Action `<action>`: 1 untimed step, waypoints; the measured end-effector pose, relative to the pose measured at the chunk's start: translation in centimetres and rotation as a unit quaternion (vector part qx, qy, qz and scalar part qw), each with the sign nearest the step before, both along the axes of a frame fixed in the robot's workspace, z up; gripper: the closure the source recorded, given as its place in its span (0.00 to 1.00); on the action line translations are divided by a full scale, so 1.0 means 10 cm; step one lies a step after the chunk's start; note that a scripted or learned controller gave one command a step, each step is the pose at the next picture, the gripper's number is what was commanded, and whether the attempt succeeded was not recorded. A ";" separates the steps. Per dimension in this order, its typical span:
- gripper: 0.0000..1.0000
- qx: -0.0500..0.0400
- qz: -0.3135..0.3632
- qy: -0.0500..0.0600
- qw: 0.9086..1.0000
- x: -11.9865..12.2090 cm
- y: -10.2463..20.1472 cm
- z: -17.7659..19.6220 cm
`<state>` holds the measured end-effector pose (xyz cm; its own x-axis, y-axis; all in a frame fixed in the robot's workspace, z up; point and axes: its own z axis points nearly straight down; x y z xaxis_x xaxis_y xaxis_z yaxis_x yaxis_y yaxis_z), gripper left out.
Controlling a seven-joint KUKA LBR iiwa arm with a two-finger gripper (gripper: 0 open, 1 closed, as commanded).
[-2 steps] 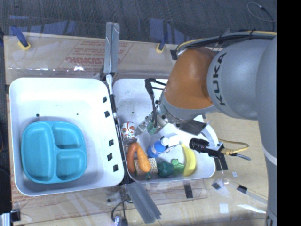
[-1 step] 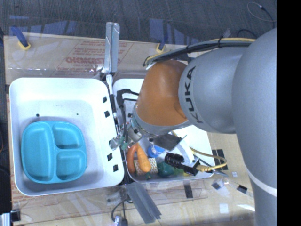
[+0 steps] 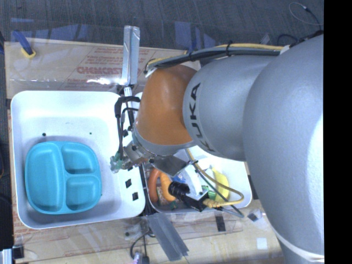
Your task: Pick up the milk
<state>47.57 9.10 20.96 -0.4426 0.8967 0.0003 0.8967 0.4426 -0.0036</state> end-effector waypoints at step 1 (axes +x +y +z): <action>1.00 0.000 0.044 0.000 0.999 -0.01 0.75 -0.08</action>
<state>47.52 16.58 20.13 -0.5190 0.8548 0.0004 0.8548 0.5190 -0.0025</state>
